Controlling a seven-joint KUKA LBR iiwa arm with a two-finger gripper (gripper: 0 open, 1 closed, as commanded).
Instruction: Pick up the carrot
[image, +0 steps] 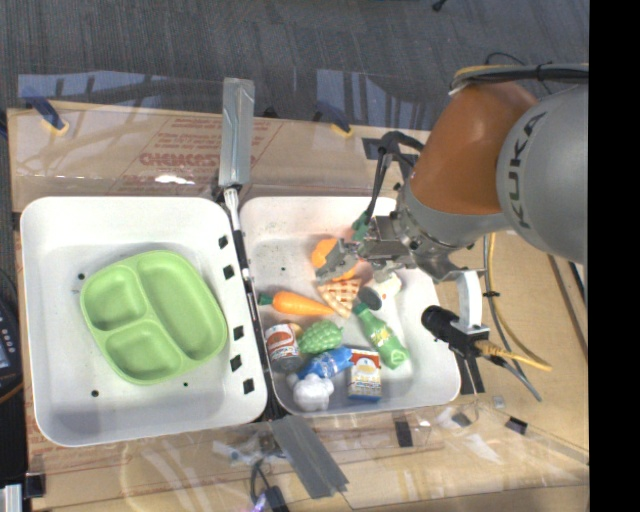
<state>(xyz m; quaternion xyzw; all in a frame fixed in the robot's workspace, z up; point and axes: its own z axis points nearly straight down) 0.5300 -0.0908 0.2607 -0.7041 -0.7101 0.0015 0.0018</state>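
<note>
Right bin (262, 215): carrot (305, 305) nr left wall.

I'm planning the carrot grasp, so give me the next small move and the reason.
Probably shift the gripper toward the camera view's lower left and lower it over the carrot. It sits above the pizza slice near the bin's back, while the carrot lies free beside the green bottle cluster.

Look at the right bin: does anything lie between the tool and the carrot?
Yes. The tool sits above an orange item and a pizza slice; the carrot lies just left of the slice, its top uncovered. The slice lies partly between them.
</note>
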